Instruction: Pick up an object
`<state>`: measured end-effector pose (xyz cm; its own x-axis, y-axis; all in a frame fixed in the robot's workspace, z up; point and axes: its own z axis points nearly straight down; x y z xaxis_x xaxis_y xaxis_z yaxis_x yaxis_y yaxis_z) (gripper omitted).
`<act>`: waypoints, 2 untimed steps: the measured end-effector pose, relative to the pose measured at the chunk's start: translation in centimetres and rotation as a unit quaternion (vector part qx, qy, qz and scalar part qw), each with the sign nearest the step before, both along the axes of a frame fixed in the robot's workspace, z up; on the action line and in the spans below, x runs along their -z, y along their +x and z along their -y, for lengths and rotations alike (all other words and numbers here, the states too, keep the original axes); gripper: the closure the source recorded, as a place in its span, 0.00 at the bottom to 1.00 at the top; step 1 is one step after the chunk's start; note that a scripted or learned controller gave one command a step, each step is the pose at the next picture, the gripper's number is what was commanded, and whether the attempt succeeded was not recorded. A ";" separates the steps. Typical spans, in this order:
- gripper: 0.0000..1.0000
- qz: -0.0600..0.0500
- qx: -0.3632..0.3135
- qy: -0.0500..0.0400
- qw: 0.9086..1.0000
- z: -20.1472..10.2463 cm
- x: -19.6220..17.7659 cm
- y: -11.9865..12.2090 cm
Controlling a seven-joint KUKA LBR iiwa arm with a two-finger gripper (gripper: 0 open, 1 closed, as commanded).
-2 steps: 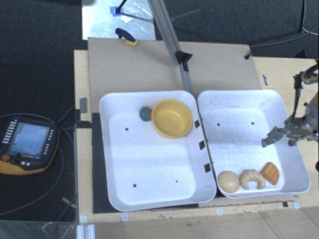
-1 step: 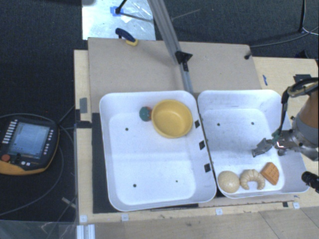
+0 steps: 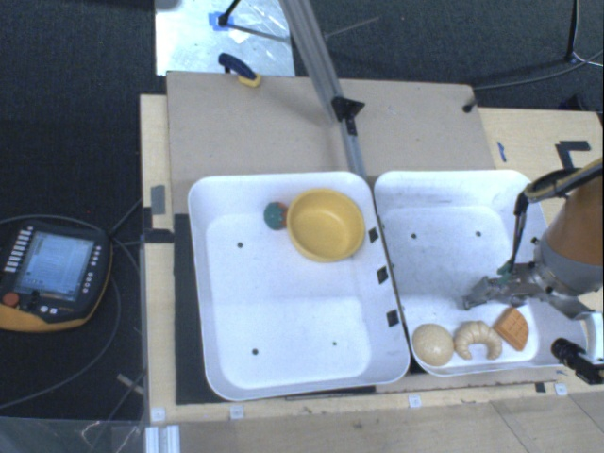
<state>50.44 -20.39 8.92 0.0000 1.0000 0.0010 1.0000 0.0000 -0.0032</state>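
Hovering my tool (image 3: 493, 291) above the waffle piece (image 3: 512, 327) near the desk's front right corner, fingers spread; next, descend and pinch

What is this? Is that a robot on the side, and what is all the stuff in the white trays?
Yes, it is a robot arm, grey and orange, reaching in from the right. The picture comes from one camera fixed above the bench, looking down. The arm's hand hangs over the right bin, just above some toy food: a round bun, a croissant and an orange waffle-like piece. I see nothing held in the hand. The left bin has a yellow bowl with a small green ball beside it. On the floor to the left lies a control pad with a screen. The robot's job is to pick something up.
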 end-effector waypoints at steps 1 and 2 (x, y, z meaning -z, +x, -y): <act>1.00 0.002 0.000 -0.001 1.000 0.1 -1.3 0.2; 1.00 0.003 0.000 -0.001 1.000 0.0 -5.5 0.2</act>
<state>50.68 -20.36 14.38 -0.0007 1.0000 -0.0011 1.0000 0.0007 0.0035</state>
